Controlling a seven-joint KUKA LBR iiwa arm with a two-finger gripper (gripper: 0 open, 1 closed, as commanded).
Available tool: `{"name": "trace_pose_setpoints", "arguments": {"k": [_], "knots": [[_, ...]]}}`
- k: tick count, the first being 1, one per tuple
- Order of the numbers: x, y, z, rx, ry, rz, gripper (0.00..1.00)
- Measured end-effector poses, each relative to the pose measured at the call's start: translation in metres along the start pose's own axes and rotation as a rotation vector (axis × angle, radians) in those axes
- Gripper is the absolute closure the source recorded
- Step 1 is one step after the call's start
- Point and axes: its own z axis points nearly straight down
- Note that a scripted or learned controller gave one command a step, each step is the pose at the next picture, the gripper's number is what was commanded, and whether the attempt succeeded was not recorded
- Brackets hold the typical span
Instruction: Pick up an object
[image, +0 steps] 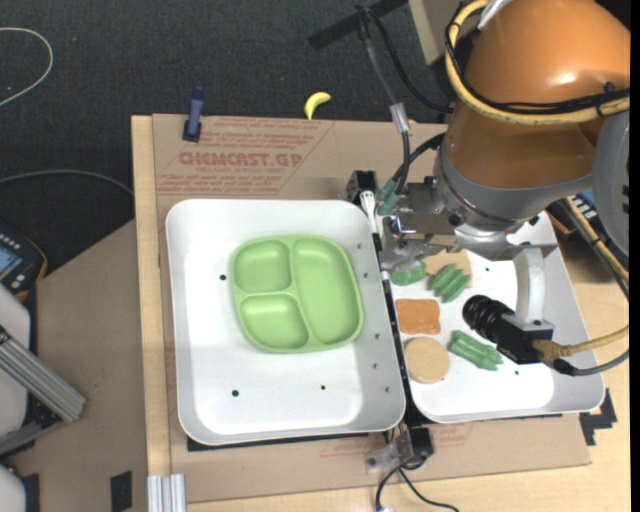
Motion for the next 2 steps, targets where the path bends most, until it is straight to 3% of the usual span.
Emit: {"name": "trace_pose_setpoints", "arguments": {"k": [1,2], "knots": [[0.033,-0.005,0.119,0.028,-0.007,0.005,1.0],[0.062,0.001,-0.019,-0.001,0.002,0.003,1.0]]}}
